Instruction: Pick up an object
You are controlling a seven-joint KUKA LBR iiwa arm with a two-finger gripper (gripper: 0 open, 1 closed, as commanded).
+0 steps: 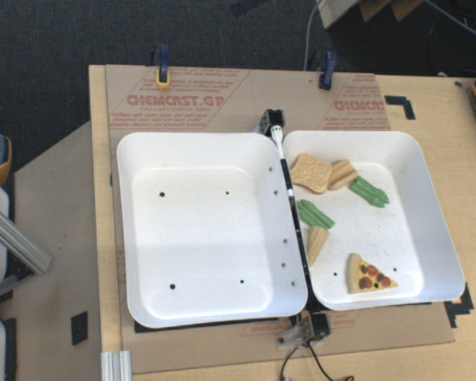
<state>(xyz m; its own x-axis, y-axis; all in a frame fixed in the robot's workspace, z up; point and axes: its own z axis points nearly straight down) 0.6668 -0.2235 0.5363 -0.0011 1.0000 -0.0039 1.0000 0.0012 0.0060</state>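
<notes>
Tool state: cannot tell. Candidate objects all lie in the right bin (pixel 428 213), a shallow, glossy white plastic tray with rounded corners. A pizza slice toy (pixel 369 276) sits near the bin's front edge: flat triangle, tan crust on the left, red-dotted topping, tip pointing right, long axis roughly left-right. A tan wedge (pixel 316 242) lies by the bin's left wall, matte, long axis near vertical in the view, narrowing toward the front. Just above and touching it is a green pod-like piece (pixel 314 213), lumpy, with its long axis running upper-left to lower-right. A second green piece (pixel 370 191), same shape and same slant, sits further right, apart from the first. A square tan cracker (pixel 311 173), flat with a speckled surface, is turned slightly off square near the back-left corner. A smaller tan slab (pixel 343 174) touches its right edge, long axis lower-left to upper-right. The left bin (pixel 143 236) is the same white tray, with four small dark dots on its floor, and the two bins meet along a dark seam. Both rest on a brown cardboard sheet (pixel 222 94) with red CHEMCAST print, pinned at the back by two blue clamps (pixel 163 58) to the light wood table (pixel 468 133). Dark carpet floor (pixel 63 22) lies behind.
</notes>
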